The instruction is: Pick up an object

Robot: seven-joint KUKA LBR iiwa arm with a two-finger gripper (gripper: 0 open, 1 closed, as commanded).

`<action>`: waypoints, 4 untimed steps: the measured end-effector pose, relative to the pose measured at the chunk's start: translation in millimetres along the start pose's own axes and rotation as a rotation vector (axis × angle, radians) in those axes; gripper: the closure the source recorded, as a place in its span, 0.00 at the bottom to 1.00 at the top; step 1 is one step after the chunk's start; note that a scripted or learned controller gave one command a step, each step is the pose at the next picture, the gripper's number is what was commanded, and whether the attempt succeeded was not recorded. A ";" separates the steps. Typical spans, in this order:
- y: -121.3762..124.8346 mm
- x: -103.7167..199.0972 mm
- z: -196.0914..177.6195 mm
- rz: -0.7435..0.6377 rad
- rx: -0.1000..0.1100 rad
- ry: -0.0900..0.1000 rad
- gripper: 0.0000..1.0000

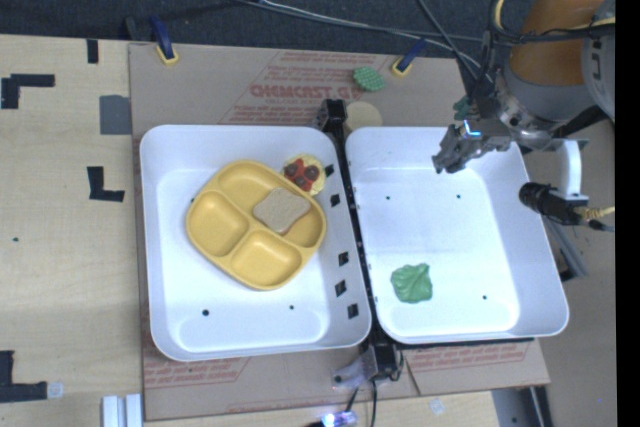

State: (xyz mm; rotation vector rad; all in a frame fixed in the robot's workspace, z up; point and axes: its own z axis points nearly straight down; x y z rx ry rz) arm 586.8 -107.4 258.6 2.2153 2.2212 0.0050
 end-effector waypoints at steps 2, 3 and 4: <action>16.2 109.2 12.9 -0.003 0.008 0.002 1.00; 26.0 155.5 11.4 -0.003 0.006 0.002 1.00; 28.1 207.1 27.9 -0.003 0.009 0.001 1.00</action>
